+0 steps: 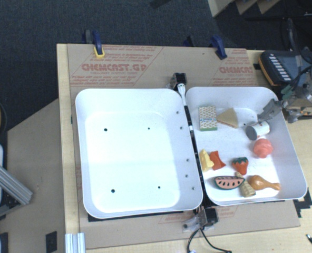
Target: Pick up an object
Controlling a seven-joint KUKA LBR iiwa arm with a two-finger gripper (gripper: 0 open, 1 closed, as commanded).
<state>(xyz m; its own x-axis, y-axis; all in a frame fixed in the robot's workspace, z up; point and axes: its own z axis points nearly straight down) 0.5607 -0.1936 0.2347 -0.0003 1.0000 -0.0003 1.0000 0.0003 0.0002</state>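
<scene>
All the candidates for the pick sit gathered in the right-hand shallow white plastic bin [295, 165], which makes sense for a grab-anything routine: the toys lie loose and mostly apart, so most of them leave room for a descent from above. The grey end effector [270, 109] comes in over that bin's far right rim, slanting down toward a small white and grey cylinder [256, 129] lying just below and to its left. Whether it touches that cylinder is hard to say; the two look very near, and how far open the end effector stands cannot be told from this angle. Nothing visibly sits in its grip. Just beyond the cylinder, nearer the camera, rests a round pink ball [262, 148]; to the end effector's left lie a tan wedge of toy cheese [227, 118] and a speckled green-and-white block [207, 118]. Further toward the front rim: a red toy strawberry [241, 165], a watermelon slice [228, 182], a brown toy drumstick [261, 183]. The cylinder looks the likely target, judging by the approach.
</scene>
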